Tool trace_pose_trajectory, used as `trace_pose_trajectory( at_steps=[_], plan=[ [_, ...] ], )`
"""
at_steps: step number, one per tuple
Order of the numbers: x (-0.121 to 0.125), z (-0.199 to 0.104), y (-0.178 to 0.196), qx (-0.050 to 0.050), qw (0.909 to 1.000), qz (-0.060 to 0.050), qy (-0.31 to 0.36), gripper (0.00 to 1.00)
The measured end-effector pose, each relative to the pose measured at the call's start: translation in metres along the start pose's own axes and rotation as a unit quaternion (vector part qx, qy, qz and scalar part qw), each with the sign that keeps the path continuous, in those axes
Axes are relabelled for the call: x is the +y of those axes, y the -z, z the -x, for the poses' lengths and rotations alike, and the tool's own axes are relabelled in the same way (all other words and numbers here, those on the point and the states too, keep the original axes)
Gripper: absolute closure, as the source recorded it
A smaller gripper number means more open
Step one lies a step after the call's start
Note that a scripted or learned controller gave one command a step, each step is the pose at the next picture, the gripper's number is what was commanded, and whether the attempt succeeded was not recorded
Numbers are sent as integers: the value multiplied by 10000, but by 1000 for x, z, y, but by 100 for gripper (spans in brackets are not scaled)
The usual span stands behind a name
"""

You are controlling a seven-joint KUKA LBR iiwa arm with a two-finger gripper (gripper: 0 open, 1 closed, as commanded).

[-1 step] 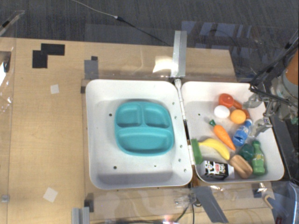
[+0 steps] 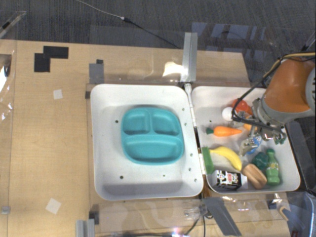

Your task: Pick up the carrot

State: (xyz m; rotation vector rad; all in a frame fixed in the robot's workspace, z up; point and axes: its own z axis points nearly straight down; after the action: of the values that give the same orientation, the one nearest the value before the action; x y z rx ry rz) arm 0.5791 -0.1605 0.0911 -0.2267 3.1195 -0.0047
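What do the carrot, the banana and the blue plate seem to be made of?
The carrot looks like smooth plastic: flat, even orange with a green tip, so probably a toy. The banana also looks like moulded plastic, with uniform yellow and a soft shine. The blue plate appears to be matte plastic, one even turquoise colour with rounded moulded compartments. None of this is certain from above.

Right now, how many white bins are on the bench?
2: the left bin holds a teal divided plate; the right bin holds the carrot, a banana and other toys.

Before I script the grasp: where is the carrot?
The carrot lies in the right bin, left of the gripper and just above the banana.
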Motion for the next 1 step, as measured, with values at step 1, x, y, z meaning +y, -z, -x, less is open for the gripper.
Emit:
trace_pose_trajectory(
  at_steps=[1],
  plan=[
    [29, 91, -3, 124, 9781, 5, -2076, 0]
  ],
)
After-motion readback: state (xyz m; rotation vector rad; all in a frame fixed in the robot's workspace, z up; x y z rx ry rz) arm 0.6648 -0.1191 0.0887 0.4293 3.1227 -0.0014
